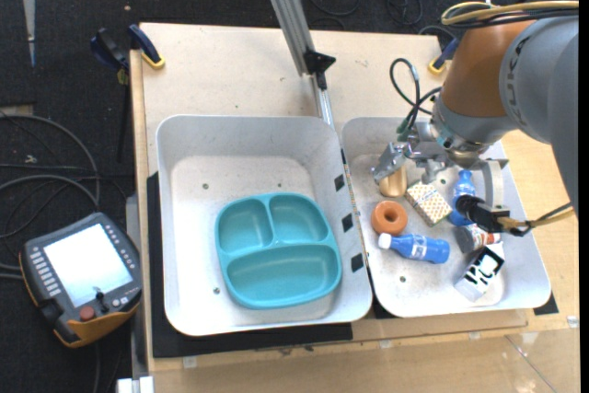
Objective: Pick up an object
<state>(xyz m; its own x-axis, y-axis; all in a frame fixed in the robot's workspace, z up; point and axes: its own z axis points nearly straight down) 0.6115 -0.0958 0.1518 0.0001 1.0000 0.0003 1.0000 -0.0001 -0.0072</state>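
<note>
Pendant aside, pincer sits over tan block, open or closed I can't tell; block looks light, stiff, grab its sides.

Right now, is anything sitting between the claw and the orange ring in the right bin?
Nothing visible blocks it. The claw hangs over the right bin, just above a tan block, and the orange ring lies just below that block in the view, uncovered. The checkered block and blue bottle lie beside the ring, close enough to crowd a grasp.
</note>
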